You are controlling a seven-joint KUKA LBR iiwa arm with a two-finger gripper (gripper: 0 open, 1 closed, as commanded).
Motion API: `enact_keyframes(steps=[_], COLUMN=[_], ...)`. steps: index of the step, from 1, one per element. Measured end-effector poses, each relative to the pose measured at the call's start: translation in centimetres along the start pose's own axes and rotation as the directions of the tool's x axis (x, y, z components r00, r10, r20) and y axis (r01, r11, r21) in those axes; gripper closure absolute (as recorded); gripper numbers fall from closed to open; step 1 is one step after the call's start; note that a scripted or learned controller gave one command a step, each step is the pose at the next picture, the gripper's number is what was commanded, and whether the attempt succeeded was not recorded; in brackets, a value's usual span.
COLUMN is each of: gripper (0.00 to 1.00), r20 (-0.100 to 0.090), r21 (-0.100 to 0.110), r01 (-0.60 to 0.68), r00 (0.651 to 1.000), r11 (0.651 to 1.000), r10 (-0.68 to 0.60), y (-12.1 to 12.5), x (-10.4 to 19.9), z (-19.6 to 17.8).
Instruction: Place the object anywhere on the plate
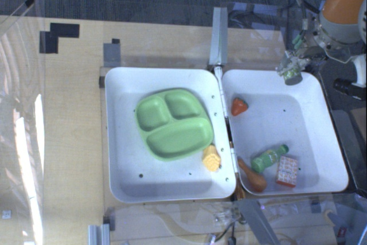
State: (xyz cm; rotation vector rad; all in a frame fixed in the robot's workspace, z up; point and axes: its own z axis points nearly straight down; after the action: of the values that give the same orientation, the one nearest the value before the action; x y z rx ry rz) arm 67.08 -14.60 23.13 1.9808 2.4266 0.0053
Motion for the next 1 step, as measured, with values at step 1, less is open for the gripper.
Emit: enact_keyframes(steps=[1], gripper=[1.00], r20=[-0.004], r21=[0.002], r01=[0.237], r00=[0.971], r11=[0.971], r10=[-0.237], y=[-2.11], x=[7.53], z=[4.48])
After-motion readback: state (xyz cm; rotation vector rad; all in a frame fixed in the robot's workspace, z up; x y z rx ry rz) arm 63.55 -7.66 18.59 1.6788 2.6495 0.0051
